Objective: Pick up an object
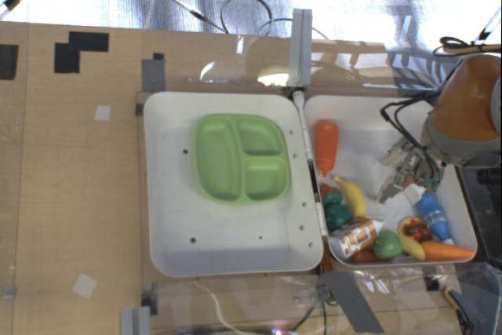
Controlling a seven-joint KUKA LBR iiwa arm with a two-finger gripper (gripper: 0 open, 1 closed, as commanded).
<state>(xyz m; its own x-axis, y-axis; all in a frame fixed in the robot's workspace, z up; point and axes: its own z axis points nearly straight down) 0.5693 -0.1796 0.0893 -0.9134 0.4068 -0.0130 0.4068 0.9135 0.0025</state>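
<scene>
Wooden bench [70, 192] carries two white bins side by side; the left bin [180, 247] keeps a green divided tray [239, 158], the right bin [357, 125] holds the toys. Your gripper [400, 178] hangs low over the right bin with fingers apart and nothing between them. Just beside it lies a blue bottle [433, 216], and the banana [351, 196] is near on the other side. You should choose one object, center the fingers over it, descend straight, then close, avoiding the crowded pile near the carrot [447, 251]
</scene>
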